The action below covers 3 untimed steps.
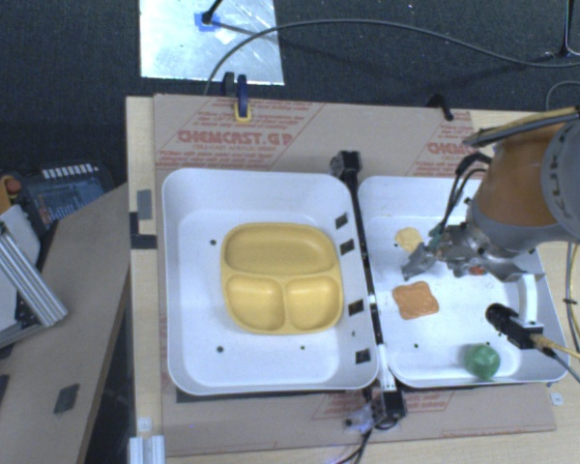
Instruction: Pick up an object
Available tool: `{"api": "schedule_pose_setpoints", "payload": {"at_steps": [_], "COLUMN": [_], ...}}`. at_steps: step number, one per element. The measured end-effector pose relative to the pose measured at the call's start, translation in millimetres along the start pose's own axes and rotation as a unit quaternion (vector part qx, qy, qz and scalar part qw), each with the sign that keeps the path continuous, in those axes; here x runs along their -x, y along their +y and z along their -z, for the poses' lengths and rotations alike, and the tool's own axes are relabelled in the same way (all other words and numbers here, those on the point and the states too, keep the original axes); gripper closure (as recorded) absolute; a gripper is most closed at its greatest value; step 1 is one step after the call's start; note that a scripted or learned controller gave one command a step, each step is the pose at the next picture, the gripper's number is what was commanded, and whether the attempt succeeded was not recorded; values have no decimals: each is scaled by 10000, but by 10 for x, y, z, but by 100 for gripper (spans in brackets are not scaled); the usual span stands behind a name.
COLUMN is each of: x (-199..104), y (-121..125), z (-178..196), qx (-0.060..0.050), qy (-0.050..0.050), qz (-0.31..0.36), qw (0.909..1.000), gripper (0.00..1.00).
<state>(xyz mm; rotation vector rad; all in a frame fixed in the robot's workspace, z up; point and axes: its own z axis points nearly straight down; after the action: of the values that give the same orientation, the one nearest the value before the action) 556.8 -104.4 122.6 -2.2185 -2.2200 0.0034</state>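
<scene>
Grey gripper [421, 262] hangs low in the right bin [387, 346], fingers seemingly parted and holding nothing, just above the orange toast piece [416, 301], so the approach is underway and next it must drop and close on it.

We see a pale wooden tabletop [140, 259] bearing a printed cardboard sheet [300, 129]. On that sheet sit two shallow white bins side by side, the left bin [188, 288] touching the right bin [387, 346] along a black clipped seam.
</scene>
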Motion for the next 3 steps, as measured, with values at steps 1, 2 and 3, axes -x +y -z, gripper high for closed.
{"api": "schedule_pose_setpoints", "payload": {"at_steps": [1, 2, 3], "x": [-4, 1, 33], "y": [-2, 14, -62], "z": [-403, -274, 216], "qx": [5, 29, 43], "qy": [1, -5, -8], "qz": [1, -1, -8], "qw": [10000, 10000, 10000], "gripper": [0, 100, 100]}}
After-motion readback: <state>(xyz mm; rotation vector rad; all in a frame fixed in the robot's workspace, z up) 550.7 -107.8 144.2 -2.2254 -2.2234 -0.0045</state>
